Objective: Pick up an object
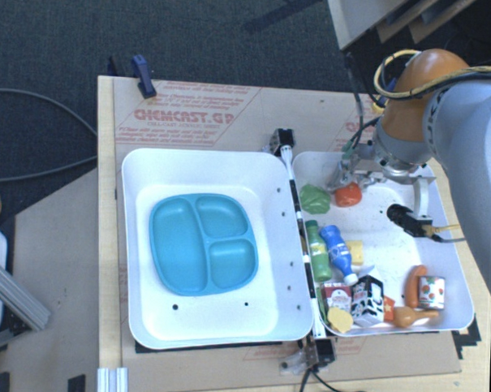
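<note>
Camera view is being taken from above the bench. Nearest, in the right bin point(460, 310), small packages point(356, 301), a can point(431, 291), a blue bottle point(338, 250) and a green bottle point(316, 251) are being kept together. In the left bin point(141, 178) a blue divided plate point(203, 244) is being displayed. Farther, a green object point(315, 199) is lying just beside a red object point(348, 195), over which the gripper point(353, 181) is being held; how wide it stands cannot be told.

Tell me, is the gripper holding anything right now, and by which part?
Cannot be told: the gripper sits right at the small red object, hiding any hold.
</note>
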